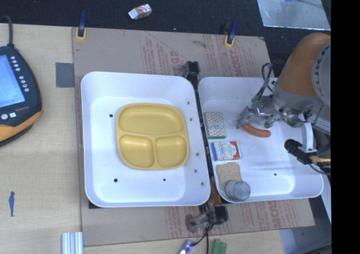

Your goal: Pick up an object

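Gripper (251, 117) low in the right bin (281, 188), fingers spread slightly, nothing seen between them. Sausage (256, 131) just below the tips, touching or nearly so; hard to tell which. Small, orange-red, lying roughly level on bare white floor, well clear of the bin walls. Open floor below and to its right. Further left, along the bin's left wall: green-speckled pad (215, 124), card (225, 150), tan slab (228, 172), grey can (238, 190) at the lower corner. Left bin (95, 180) with a yellow tray (152, 135), bare margin all round.
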`<state>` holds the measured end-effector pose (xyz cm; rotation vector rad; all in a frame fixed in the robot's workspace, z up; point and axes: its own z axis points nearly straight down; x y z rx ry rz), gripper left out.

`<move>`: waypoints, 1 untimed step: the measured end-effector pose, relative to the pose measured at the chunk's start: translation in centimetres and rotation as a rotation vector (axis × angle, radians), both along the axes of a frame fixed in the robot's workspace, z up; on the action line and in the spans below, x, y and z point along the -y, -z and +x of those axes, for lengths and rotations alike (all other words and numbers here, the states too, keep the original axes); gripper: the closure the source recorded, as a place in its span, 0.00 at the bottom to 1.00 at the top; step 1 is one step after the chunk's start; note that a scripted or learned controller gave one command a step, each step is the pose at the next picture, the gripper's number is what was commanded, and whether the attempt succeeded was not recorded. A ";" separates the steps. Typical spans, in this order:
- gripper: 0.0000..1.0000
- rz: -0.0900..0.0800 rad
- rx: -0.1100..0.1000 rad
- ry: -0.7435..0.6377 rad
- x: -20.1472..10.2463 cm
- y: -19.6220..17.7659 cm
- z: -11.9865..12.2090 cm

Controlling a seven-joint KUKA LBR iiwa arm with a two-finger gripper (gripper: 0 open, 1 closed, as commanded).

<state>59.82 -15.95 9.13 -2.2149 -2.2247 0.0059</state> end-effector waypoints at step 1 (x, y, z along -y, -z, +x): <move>1.00 -0.001 -0.001 -0.001 0.1 -1.1 0.0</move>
